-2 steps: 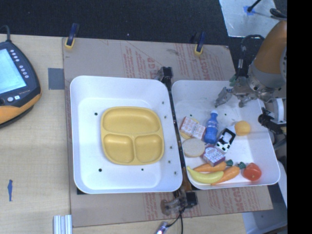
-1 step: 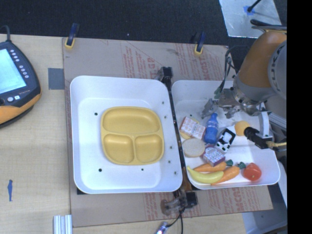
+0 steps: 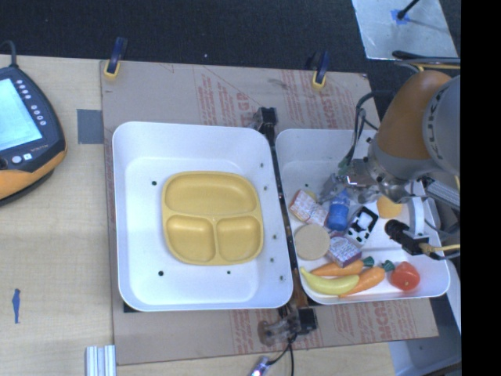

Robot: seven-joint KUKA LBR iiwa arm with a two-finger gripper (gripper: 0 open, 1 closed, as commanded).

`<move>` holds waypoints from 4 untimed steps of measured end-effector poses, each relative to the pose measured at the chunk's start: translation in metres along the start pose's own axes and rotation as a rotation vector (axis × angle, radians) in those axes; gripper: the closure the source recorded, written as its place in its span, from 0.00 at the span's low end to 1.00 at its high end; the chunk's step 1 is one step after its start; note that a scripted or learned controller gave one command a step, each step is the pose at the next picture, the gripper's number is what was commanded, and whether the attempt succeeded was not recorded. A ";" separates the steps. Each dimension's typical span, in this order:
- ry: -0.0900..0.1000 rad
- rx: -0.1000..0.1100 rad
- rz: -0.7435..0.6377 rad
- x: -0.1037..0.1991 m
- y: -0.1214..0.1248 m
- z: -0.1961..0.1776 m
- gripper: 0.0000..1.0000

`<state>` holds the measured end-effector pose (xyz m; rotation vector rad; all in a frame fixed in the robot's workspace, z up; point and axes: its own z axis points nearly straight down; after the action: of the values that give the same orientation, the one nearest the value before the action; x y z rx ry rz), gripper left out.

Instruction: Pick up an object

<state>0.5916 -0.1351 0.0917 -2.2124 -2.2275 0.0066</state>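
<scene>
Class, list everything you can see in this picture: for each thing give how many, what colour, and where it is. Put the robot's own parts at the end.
bins: 2, white, side by side on the bench
divided tray: 1, yellow, in the left bin
banana: 1, yellow, front of the right bin
carrots: 2, orange, beside the banana
tomato: 1, red, front right corner of the right bin
round disc: 1, tan, right bin, above the banana
blue object: 1, blue, middle of the right bin
handheld controller: 1, orange and grey, left edge of the bench
clamps: 2, blue and yellow, back edge of the cardboard
arm: 1, grey and orange, over the right bin
gripper: 1, dark, above the blue object
</scene>
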 end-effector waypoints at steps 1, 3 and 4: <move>0.002 -0.001 0.005 -0.027 0.028 0.000 0.00; 0.003 0.001 0.004 -0.028 0.028 -0.011 0.00; 0.000 0.000 0.001 -0.002 0.002 0.000 0.00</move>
<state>0.5936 -0.1373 0.0917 -2.2137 -2.2259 0.0062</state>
